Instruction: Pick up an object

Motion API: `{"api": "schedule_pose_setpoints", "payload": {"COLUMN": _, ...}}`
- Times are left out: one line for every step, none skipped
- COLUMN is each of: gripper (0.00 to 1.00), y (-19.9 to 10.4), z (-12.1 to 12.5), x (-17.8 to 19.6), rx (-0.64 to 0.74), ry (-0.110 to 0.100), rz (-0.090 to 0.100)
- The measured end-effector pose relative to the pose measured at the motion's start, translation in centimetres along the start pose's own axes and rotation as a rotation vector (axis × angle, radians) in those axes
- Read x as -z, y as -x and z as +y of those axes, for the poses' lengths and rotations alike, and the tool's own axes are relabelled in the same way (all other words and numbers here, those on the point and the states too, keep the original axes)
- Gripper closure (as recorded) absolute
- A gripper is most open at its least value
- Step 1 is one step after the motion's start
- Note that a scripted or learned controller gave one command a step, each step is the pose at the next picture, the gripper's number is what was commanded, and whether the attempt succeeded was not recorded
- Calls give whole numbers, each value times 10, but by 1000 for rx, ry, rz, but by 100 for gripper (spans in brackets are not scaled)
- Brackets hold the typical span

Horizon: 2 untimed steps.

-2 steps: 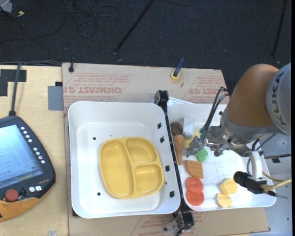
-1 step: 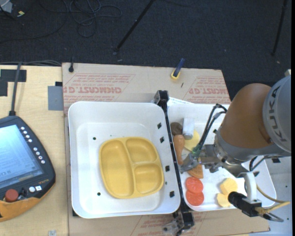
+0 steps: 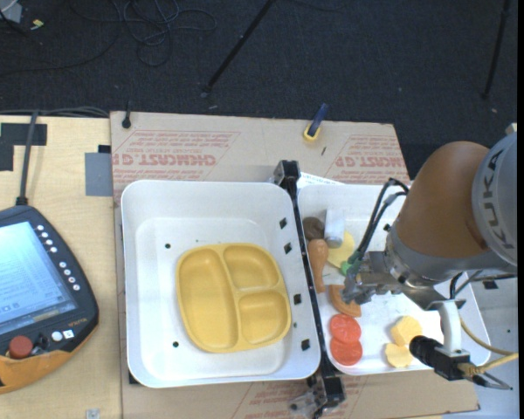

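The carrot lay at nine o'clock in the right bin, just beside my claw, whose opening I couldn't tell; it looked light, stiff and slick, best gripped across its thick middle.

objects: toy foods | red tomato, yellow cheese, orange carrot | right bin

A: Left bin, obstacles?
B: One yellow tray, centre; rim margins free all round.
A: Right bin?
B: Crowded: carrot, tomatoes, cheese along left and near edges; arm overhangs the right side.
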State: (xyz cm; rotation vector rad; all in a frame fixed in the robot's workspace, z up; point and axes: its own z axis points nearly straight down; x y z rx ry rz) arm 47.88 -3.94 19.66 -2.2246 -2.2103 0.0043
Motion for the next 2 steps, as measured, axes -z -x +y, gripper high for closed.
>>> {"api": "schedule_pose_setpoints", "payload": {"gripper": 100, "y": -54, "z": -3, "x": 63, "rx": 12, "ry": 9, "rz": 0}}
{"api": "schedule_pose_setpoints", "payload": {"gripper": 100, "y": -82, "z": -4, "x": 94, "rx": 9, "ry": 6, "rz": 0}}
